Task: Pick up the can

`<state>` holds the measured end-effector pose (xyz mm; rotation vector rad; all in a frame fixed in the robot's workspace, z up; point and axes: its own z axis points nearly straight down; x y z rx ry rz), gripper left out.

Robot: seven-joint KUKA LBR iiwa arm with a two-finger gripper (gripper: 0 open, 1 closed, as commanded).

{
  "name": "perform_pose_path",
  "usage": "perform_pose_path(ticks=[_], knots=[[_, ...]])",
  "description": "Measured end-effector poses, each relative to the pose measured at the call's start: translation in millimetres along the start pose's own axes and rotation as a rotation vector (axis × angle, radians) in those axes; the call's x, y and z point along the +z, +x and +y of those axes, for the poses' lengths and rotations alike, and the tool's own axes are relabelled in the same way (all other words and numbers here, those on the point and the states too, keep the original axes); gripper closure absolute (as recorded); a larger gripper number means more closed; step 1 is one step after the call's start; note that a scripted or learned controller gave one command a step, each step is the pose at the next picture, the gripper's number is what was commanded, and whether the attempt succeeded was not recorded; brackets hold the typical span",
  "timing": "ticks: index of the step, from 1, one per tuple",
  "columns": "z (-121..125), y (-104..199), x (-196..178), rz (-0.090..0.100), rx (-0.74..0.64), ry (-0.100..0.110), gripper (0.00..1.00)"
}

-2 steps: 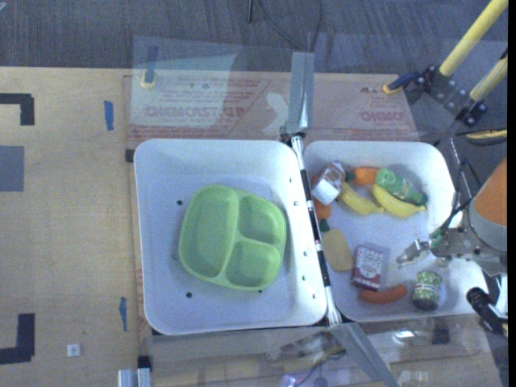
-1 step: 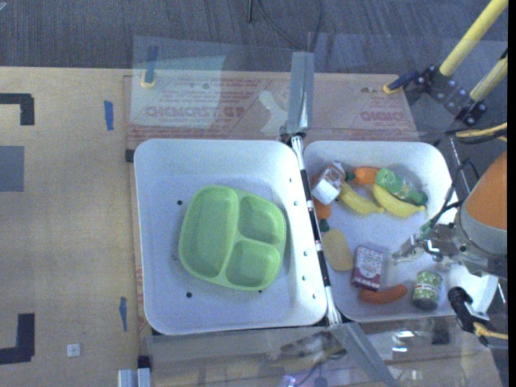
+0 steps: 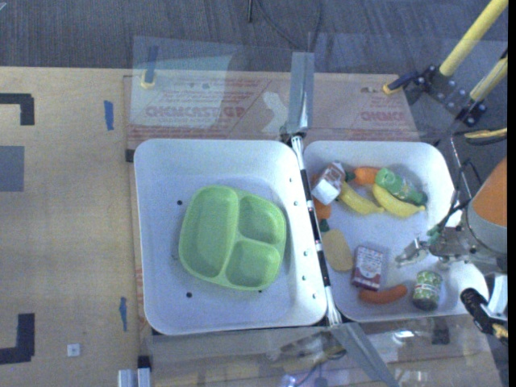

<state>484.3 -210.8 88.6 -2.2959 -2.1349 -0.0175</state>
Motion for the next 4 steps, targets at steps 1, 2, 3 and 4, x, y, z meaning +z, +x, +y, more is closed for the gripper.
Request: perform_pose_path(ticks=[1, 2, 3, 4], knots=[[4.5, 62.0, 1.6, -0.016, -0.152, -0.007, 0.00], [1.4, -9.0, -0.1, -0.006, -0.360, -0.005, 0.00], [-0.7, -7.4, 0.8, -0.018, -0.479, -0.002, 0.00], [2.1, 12.0, 1.3, -0.019, -0.066, -0.010, 0.00]])
